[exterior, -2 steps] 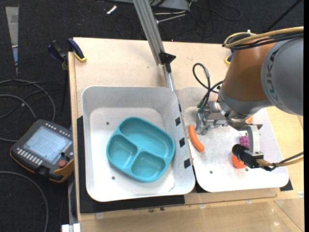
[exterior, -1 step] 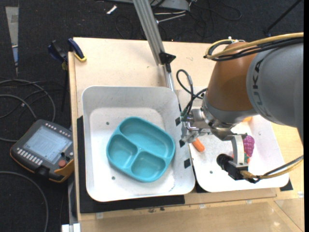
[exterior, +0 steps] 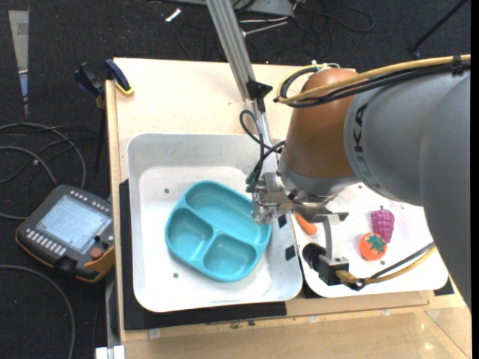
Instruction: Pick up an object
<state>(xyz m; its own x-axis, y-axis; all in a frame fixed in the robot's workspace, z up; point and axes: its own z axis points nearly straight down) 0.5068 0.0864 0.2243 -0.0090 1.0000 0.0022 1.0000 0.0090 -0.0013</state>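
My gripper (exterior: 263, 209) sits at the 2 o'clock rim of the blue divided tray (exterior: 215, 230) in the left bin (exterior: 146, 155), jaw state cannot tell from here; tray looks light, stiff, slick plastic, so pinch the thin rim wall.

Glossy turquoise plastic tray (exterior: 213, 234), matt white bins (exterior: 150, 170)

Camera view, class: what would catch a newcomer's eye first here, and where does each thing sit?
The big grey arm with its orange band reaches in from the right, over the seam between the two bins. A bright blue divided tray lies in the left bin. In the right bin sit purple toy grapes and an orange toy fruit.
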